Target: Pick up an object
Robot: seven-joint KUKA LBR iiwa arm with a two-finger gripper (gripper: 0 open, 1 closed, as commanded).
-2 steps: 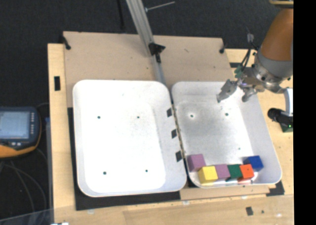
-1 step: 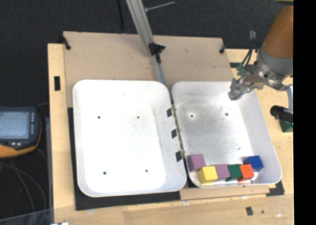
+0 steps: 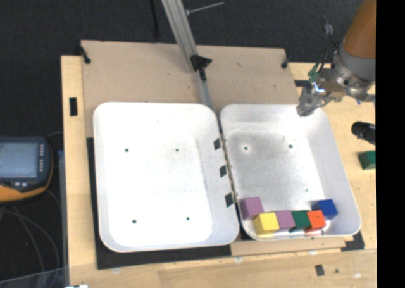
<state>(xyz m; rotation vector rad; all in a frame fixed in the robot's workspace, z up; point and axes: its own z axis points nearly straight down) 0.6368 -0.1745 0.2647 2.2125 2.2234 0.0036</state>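
Risk ahead, judged from the layout alone: blocks packed tightly along the near wall of the right bin (image 3: 338, 154), touching one another and pressed close to the rim, so a descending pincer (image 3: 306, 108) likely to land on two at once, wedge a finger against the wall, or nudge the row sideways and close on nothing. Also a long way to travel: pincer poised at the far right corner of that bin, near the worktop's (image 3: 253, 59) far right edge, well apart from the cluster at the near side. Impossible to tell whether open or closed; too small and dark at the tip; nothing visibly held. Candidates for the pick: a purple block (image 3: 251, 207) leftmost, a yellow block (image 3: 266, 223) just beside it and nearer the rim, a second purple block (image 3: 285, 219), then a green block (image 3: 300, 219), an orange block (image 3: 315, 219) and a blue block (image 3: 324, 207) toward the near right corner. All small, cube-like, bright and matte, probably rigid and easy to grip if isolated. Blue and first purple sitting slightly proud of the row, hence the most approachable. Left bin (image 3: 107, 154) bare white.
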